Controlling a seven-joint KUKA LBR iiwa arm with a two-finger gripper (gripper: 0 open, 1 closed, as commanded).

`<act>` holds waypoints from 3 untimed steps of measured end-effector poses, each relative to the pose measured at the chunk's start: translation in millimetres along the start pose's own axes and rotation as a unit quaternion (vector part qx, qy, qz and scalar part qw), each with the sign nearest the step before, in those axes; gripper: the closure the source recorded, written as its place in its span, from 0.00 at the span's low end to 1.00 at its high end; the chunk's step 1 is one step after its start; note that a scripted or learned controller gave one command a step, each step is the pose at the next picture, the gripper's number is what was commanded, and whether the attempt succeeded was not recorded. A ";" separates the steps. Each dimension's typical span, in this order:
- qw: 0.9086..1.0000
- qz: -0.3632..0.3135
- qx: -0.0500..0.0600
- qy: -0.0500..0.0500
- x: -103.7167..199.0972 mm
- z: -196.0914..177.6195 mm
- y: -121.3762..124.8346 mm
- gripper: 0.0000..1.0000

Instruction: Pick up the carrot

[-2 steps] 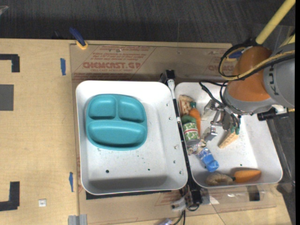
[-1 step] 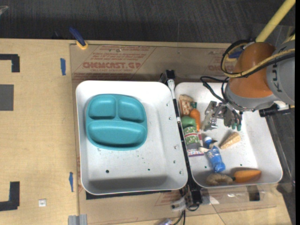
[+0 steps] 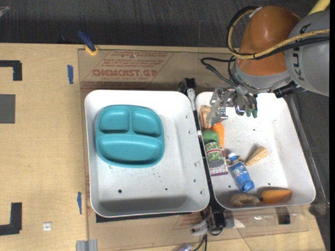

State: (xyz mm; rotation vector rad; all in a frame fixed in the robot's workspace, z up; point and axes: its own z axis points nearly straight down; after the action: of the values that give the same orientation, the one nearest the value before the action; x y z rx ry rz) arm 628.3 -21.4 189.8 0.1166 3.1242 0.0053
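Your gripper (image 3: pixel 226 106) hangs over the top left corner of the right bin (image 3: pixel 293 156); whether it is open or closed, you cannot tell from here. The carrot (image 3: pixel 218 134) lies just below it, against the bin's left wall, touching a green packet (image 3: pixel 211 138). Come down along the carrot's length, so one side slips between carrot and packet. Further out lie a blue bottle (image 3: pixel 241 174) and an orange piece (image 3: pixel 276 195); don't mistake that for your target.
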 end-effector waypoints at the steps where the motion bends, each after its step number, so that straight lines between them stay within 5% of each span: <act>1: 1.000 0.001 0.001 0.003 1.6 3.1 -2.2 0.00; 2: 0.998 0.060 0.002 0.005 52.5 3.1 -29.7 0.00; 3: 0.984 0.179 0.002 0.005 55.6 3.5 18.0 0.00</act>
State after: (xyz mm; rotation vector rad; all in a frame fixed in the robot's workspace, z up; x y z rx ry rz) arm 574.3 0.8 185.5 0.6774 3.0628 0.0034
